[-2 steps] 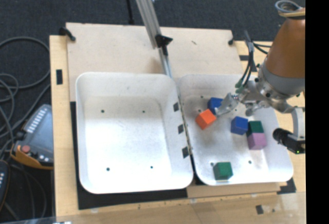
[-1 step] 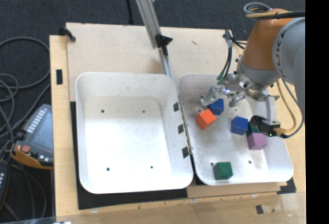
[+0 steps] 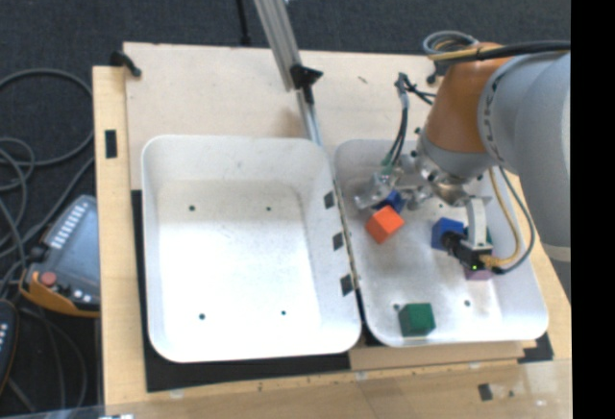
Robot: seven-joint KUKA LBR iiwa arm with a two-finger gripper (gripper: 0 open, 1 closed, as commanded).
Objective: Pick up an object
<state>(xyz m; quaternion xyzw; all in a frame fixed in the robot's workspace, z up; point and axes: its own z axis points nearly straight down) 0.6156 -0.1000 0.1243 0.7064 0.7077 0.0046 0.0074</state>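
One fixed camera, high over the counter (image 3: 211, 90), looking down at a slant.

It stands far enough back to take in both bins and dark floor at 12 and 9 o'clock. The left bin (image 3: 173, 167) sits near frame centre, the right bin (image 3: 519, 311) toward 4 o'clock. The arm (image 3: 519, 110) enters from 3 o'clock. A metal post (image 3: 274, 9) rises toward 12 o'clock, leaning across the upper frame.
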